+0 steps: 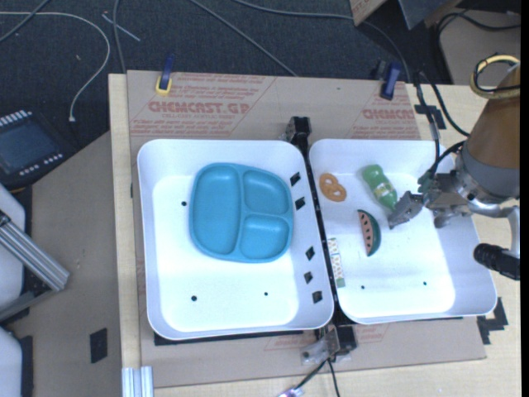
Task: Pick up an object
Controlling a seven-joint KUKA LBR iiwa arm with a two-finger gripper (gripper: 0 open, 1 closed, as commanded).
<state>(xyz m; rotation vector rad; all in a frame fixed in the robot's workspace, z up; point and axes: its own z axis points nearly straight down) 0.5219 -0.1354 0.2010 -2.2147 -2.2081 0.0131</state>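
Note:
The right bin (430, 288) holds three small objects. A brown pretzel (333, 187) lies near its left wall, a green bottle (378, 184) lies just right of the pretzel, and a watermelon slice (369, 231) sits below them. My gripper (425, 212) hangs over the right half of this bin, to the right of the bottle and the slice. It is open, with only white bin floor between its fingers. One dark fingertip (402, 209) is close to the bottle's lower end, apart from it.
A blue compartment plate (242, 212) lies in the left bin (165, 246). A black divider (310, 213) with clips runs between the bins. The arm's grey and orange body (496, 151) overhangs the right bin's right edge. Cables lie beyond the bench.

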